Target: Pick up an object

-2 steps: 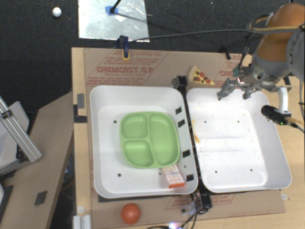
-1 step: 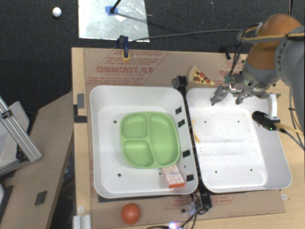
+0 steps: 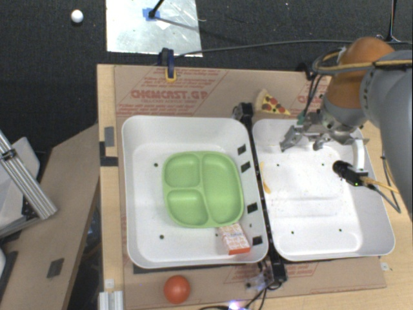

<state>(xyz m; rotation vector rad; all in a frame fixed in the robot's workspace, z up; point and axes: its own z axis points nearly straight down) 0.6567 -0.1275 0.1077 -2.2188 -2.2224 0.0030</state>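
The two-finger metal gripper [image 3: 303, 136], fingers apart and empty, hovers over the right white bin [image 3: 322, 244]; next it must reach an object.

Arm: grey KUKA arm [image 3: 387, 99] enters from the right edge of the camera view, its bulk filling the upper right corner.
Wrist: orange band [image 3: 352, 76] sits above the wrist, with cables running across it.
Pose: the wrist slants down and to the left.
Claw: claw [image 3: 302, 139] hangs at the arm's low left end, metal parts spread sideways.
Claw state: too small and blurred to judge.
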